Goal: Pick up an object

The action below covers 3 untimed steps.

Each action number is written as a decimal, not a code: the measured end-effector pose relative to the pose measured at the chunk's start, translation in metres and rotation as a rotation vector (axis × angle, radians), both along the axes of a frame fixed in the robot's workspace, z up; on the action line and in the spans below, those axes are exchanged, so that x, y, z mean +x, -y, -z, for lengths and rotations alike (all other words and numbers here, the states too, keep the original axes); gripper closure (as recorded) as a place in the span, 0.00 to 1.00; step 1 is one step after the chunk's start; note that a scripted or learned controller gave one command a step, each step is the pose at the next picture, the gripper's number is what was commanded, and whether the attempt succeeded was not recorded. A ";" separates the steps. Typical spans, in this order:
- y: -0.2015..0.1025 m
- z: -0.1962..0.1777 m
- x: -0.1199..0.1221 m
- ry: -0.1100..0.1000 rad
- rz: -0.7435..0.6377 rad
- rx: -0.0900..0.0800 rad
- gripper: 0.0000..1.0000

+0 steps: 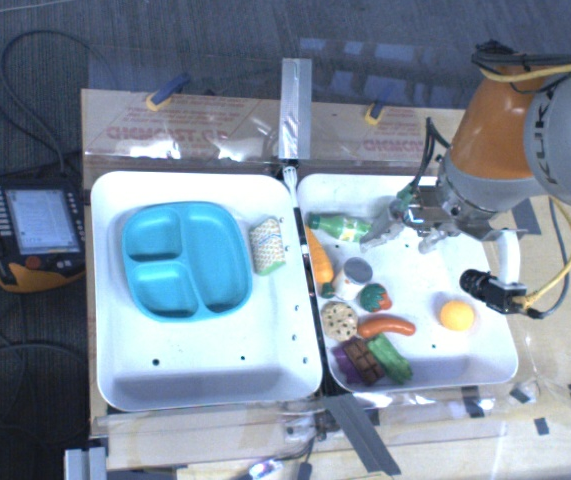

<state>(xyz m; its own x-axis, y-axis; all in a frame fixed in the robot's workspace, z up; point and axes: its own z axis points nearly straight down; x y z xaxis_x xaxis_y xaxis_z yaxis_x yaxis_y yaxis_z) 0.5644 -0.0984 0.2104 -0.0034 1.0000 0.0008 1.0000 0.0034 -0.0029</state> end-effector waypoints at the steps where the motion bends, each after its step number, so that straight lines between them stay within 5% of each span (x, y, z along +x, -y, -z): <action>1: 0.106 0.067 0.105 0.008 -0.111 -0.006 0.00; 2: 0.106 0.099 0.105 0.004 -0.117 -0.002 0.00; 3: 0.018 0.121 0.057 0.011 0.009 -0.002 0.00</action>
